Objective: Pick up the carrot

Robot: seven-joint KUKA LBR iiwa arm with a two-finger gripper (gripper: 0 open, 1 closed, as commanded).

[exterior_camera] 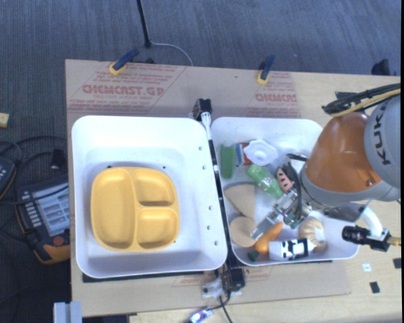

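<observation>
My claw (273, 222) hangs low in the right bin (269, 123), its tips just above the carrot (268, 239); whether it is spread or pinched I cannot tell. The carrot lies slantwise near the bin's front wall, a black-and-white bottle (291, 249) touching its right side and a tan disc (241, 230) just to its left; I judge I should straddle the carrot's thick middle, settle squarely so neither neighbour is caught, then squeeze and rise straight up.
</observation>
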